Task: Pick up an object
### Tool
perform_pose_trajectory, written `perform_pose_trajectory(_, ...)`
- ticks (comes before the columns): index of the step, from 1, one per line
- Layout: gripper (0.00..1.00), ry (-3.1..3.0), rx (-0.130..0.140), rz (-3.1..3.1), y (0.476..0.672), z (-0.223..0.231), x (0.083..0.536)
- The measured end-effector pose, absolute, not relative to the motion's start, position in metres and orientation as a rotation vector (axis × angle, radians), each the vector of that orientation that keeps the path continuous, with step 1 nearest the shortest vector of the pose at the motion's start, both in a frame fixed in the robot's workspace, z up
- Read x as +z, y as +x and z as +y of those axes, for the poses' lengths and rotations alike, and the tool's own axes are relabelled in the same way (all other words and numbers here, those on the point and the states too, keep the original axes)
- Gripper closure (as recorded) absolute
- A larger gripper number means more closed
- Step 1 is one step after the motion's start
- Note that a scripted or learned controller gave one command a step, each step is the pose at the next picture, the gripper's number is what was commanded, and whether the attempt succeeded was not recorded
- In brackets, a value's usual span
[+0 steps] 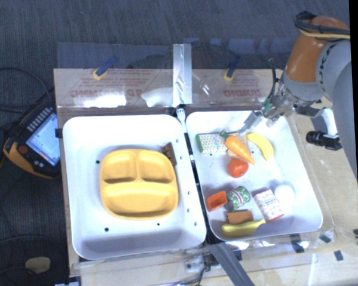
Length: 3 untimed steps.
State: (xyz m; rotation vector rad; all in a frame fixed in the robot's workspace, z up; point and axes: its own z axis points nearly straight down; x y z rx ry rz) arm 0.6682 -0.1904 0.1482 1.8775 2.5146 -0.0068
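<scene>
Reaching in from the right, the gripper [241,130] hangs low over the back of the right bin [307,186], its tip just beside the carrot [239,147]; whether anything is held cannot be told. Near the carrot lie a tomato [238,167], a banana [261,145] and a green-white packet [212,143]. A yellow tray [138,183] sits in the left bin [79,174]. Dark carpet [18,46] surrounds the bench, with a handheld controller [38,144] on it.

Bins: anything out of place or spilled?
Mostly tidy. One oddity: a small brown piece sits wedged between the yellow tray and the left bin's right wall, apart from the toy food grouped in the right bin. Nothing lies outside the bins.
</scene>
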Motion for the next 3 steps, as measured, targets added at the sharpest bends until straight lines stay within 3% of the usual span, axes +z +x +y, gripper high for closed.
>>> perform_pose_trajectory(1,0.0,1.832,0.006,2.532,0.65,-0.194,0.094)
perform_pose_trajectory(2,1.0,1.827,0.0,2.532,0.651,-0.193,0.104)
perform_pose_trajectory(3,1.0,2.168,-0.004,2.273,0.632,-0.163,0.192)
